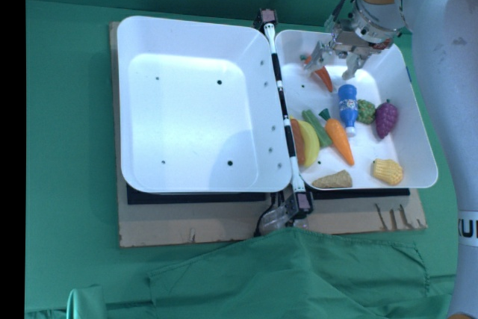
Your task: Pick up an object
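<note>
Camera view: the two-finger gripper (334, 62) of the grey arm hangs over the far part of the right-hand shallow white bin (418, 153), its fingers spread apart with nothing held between them. Directly under that gap lies a small orange plastic carrot with a green top (322, 76), near the bin's far left corner; its long axis runs diagonally, green end up toward the left finger and orange tip pointing down and to the right. The fingers stand to either side of it, roughly across its length, so a straight descent looks like the move that would bracket it.

Just beside the right finger stands a blue-and-white toy bottle (347, 107), close enough that it could be nudged on the way down. Further toward the near edge sit a larger orange carrot (340, 140), a purple grape bunch (385, 118) and a yellow corn cob (387, 172), all well apart from the gripper.
</note>
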Motion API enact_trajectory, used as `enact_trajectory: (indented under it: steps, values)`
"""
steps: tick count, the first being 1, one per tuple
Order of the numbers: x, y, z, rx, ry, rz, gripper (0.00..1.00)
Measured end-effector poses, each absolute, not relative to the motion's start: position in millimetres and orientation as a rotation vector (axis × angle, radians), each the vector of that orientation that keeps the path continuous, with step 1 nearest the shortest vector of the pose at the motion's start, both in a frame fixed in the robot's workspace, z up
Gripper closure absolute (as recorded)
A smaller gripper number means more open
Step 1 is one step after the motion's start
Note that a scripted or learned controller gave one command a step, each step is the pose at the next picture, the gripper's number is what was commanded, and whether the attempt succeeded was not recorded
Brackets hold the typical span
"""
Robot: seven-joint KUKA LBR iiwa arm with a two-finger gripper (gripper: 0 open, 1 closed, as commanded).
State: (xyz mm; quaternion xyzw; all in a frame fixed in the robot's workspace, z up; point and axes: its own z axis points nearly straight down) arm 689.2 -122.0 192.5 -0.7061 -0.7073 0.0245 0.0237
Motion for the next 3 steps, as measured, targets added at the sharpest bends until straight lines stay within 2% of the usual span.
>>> enact_trajectory:
  steps: [1,2,3]
  values:
    - [660.4,-119.6,184.9,-2.236,-2.224,-0.011,0.0]
    - [669.8,-58.3,288.6,-2.226,-2.235,-0.018,0.0]
    - [634.3,-108.9,209.4,-2.23,-2.21,0.008,0.0]
